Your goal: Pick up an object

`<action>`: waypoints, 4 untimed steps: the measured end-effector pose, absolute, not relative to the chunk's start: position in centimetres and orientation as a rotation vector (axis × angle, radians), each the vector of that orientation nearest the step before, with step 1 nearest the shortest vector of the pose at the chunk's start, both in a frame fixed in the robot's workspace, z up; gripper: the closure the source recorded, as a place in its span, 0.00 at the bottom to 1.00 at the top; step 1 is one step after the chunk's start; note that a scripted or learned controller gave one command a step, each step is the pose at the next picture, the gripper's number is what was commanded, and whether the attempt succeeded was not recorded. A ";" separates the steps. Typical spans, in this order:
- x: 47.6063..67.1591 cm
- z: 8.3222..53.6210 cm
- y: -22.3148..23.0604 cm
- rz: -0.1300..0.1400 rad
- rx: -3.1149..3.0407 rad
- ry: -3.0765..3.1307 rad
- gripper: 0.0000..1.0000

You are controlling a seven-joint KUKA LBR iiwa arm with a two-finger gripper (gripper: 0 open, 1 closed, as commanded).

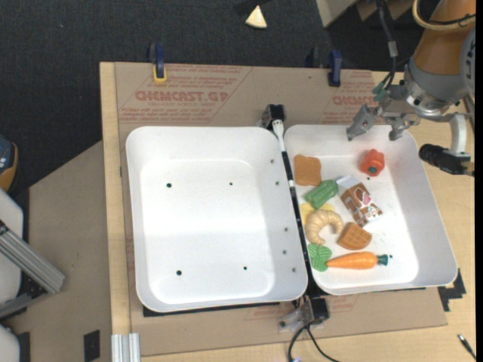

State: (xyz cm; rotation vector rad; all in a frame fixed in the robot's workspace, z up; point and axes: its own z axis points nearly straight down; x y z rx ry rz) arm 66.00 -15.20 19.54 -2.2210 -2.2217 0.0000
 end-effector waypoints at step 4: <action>62.9 8.5 -15.5 0.001 -2.215 -2.225 0.00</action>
